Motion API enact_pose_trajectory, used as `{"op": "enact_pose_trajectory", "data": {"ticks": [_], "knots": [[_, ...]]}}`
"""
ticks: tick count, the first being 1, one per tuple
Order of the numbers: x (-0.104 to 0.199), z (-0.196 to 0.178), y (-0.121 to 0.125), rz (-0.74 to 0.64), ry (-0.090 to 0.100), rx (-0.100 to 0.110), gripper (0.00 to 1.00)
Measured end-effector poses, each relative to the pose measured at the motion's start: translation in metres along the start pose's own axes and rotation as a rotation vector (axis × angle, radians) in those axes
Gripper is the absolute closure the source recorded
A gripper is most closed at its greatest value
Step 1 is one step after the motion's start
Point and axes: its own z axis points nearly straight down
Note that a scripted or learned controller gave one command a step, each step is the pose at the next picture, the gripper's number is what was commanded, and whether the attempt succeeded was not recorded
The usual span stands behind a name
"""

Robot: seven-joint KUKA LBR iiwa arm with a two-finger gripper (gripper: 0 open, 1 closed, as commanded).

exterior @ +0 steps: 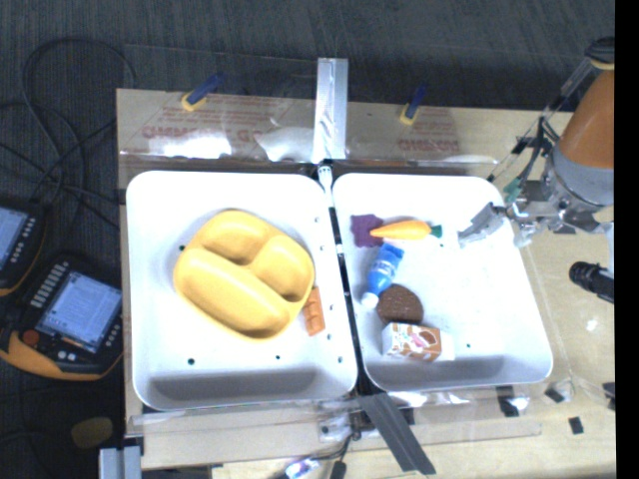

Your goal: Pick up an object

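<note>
The claw (486, 221) hangs over the right bin's (499, 317) upper right corner; whether it is open or closed, I cannot tell. The nearest thing, a toy carrot (402, 231), lies just to its left, long axis pointing toward the claw.

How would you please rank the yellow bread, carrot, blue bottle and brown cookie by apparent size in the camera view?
Largest to smallest:
1. Yellow bread, by far the largest.
2. Carrot.
3. Blue bottle, close to the carrot; this order is unsure.
4. Brown cookie, shorter but rounder, so near the bottle too.
</note>
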Motion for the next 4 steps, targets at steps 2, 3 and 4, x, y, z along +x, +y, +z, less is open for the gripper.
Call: {"op": "enact_pose_trajectory", "data": {"ticks": [2,3,4], "knots": [[0.101,0.127,0.105,-0.064,-0.005,-0.014,0.0],[0.097,0.127,0.059,-0.279,-0.005,-0.016,0.0],[0.108,0.035,0.018,-0.261,0.0,-0.001,0.0]]}}
